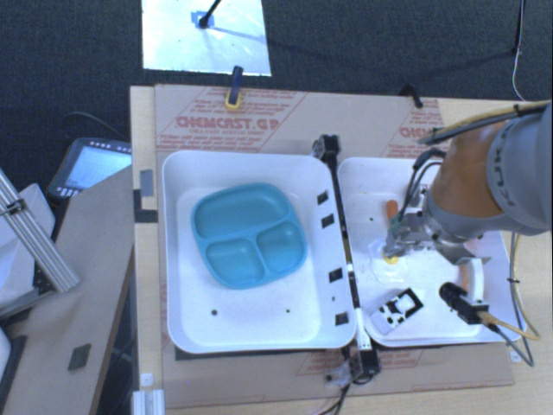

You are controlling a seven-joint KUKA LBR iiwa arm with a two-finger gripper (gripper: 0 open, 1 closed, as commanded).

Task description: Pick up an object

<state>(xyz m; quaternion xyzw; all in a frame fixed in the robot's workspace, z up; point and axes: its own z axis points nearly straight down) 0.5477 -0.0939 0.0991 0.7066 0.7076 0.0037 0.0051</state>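
Observation:
My gripper (394, 247) reaches down into the right bin (363, 188), near its left middle. Right under its tip lies a pale, yellowish object (388, 269); whether the gripper touches it I cannot tell. A small orange object (391, 207) lies just beyond the gripper toward the back of the bin. A black-and-white block (399, 308) sits at the bin's front left corner, apart from the gripper. Nothing is visibly lifted.
The left bin (186, 318) holds a blue divided plate (249, 234), tilted across its middle. A black divider strip (339, 232) runs between the two bins. My grey arm (492, 180) covers the right bin's far right side.

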